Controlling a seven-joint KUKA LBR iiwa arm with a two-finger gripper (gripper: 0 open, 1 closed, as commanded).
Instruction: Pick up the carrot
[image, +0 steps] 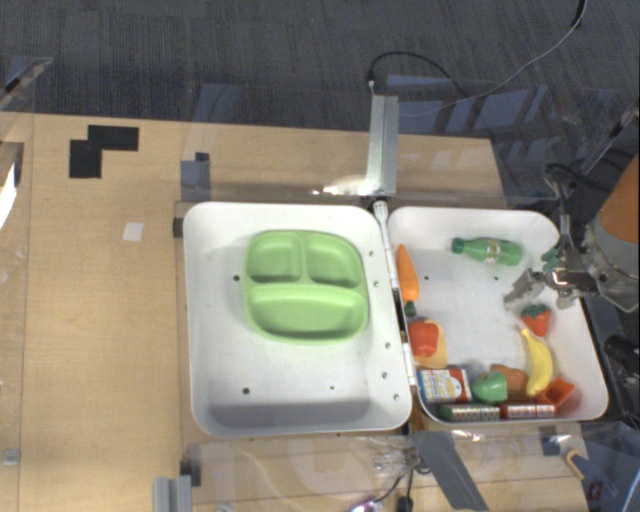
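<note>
Camera view: carrot (406, 273) lengthwise along right bin's left wall, well left of hand (548, 282); hand state impossible to tell.

Single fixed cam, mounted high above the bench (90, 330), looking down at a slant. Far edge of the bench sits at 12 o'clock, near edge at 6. Both white bins are fully in frame: left bin (215, 330) around centre, right bin (470, 225) toward 3 o'clock. Mid-range distance, bins take up roughly the middle of the frame. The arm (620, 225) enters at 3 o'clock.
</note>
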